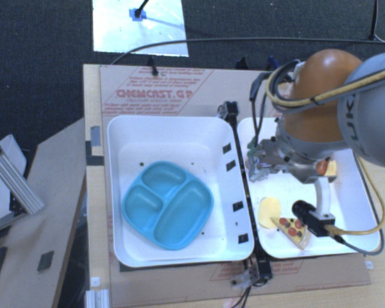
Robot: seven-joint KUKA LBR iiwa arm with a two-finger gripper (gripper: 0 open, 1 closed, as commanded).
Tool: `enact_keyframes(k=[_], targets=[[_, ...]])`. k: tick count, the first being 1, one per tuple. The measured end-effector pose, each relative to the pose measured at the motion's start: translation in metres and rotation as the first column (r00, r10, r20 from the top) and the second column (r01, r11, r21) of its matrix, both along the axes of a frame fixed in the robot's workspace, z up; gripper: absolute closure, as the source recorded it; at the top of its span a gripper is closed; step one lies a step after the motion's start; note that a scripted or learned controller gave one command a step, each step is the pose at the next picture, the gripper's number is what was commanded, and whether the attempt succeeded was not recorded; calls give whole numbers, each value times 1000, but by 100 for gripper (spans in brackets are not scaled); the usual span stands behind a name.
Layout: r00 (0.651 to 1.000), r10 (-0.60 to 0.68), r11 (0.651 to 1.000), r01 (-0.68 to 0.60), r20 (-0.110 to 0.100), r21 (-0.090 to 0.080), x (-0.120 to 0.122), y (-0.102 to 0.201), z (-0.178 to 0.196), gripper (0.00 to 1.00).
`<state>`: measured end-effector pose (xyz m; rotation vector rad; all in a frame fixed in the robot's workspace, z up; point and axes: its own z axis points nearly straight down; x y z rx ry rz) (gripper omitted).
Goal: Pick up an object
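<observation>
A blue divided plate [167,204] lies in the left bin [173,130]. In the right bin [356,242] a pale yellow piece [268,211] and a toy pizza slice [293,230] rest near the front. An orange and yellow item [326,167] peeks out behind the arm. My gripper [262,162] hangs low over the right bin's left side, just behind the yellow piece. The arm's orange band [321,101] covers much of that bin.
A black divider with clips [239,178] separates the two bins. Yellow and black cables [353,231] loop along the arm and across the right bin's front. A white sheet [138,18] lies on the dark floor behind the bench.
</observation>
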<state>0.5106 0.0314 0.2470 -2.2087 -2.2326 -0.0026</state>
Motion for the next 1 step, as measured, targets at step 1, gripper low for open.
enact_keyframes(k=[1], targets=[[1000, -3, 1000, 3, 0, -1, -14, 40, -12, 100]])
